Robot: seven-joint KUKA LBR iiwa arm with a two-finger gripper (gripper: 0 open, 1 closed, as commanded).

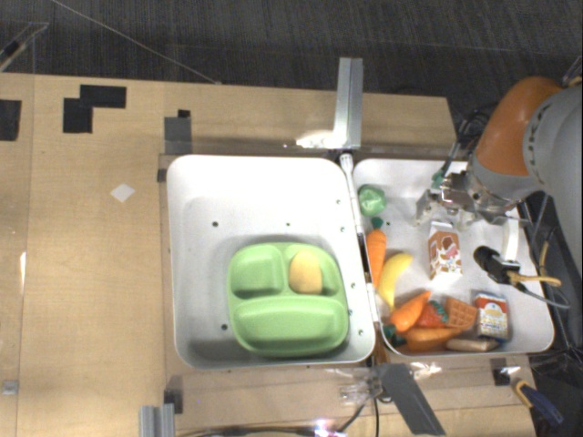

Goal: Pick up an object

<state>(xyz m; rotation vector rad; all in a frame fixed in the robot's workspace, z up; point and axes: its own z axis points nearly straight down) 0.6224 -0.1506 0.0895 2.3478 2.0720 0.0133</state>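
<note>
My gripper hangs over the far part of the right bin, with the grey arm and its orange band coming in from the right. Just in front of it lies a red and white packet. Nothing shows in the gripper. Along the bin's left side lie a green round toy, a carrot and a banana. Near the front sit a second carrot, a waffle piece and a small carton.
The left bin holds a green divided plate with a yellow fruit in its upper right compartment. A metal post stands behind the wall between the two bins. Bare wooden bench stretches to the left.
</note>
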